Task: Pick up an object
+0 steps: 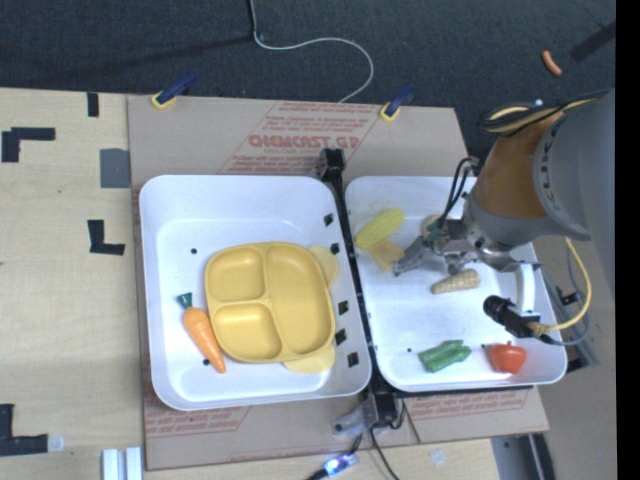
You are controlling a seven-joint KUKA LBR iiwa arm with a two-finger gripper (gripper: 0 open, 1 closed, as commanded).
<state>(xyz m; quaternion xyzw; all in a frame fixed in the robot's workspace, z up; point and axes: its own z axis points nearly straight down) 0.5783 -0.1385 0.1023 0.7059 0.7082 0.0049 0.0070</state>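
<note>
Down in the right bin (pixel 400 368) the pincer (pixel 412 261) sits low over the white floor, its two grey fingers (pixel 405 264) pointing toward the divider between the bins. They look nearly closed with nothing between them, though the metal blurs at the tip and the gap is hard to judge. Just beyond the tip, toward the divider, lies a yellow corn piece (pixel 380 230), very near the fingers but apparently not gripped. Just behind the tip, toward the arm, a pale beige piece (pixel 455 283) lies on the floor beside the wrist (pixel 505 183). Nearer the front rim, well apart from the pincer, a green pepper (pixel 443 354) and a red tomato (pixel 507 357) lie close together, the tomato almost against the rim. Bare white floor spreads between the pincer and those two, the widest open patch in this bin. Across the divider, the left bin (pixel 160 268) holds a yellow divided plate (pixel 268 300) filling its middle, with an orange carrot (pixel 204 336) beside the plate's far edge, close to that bin's outer wall.
</note>
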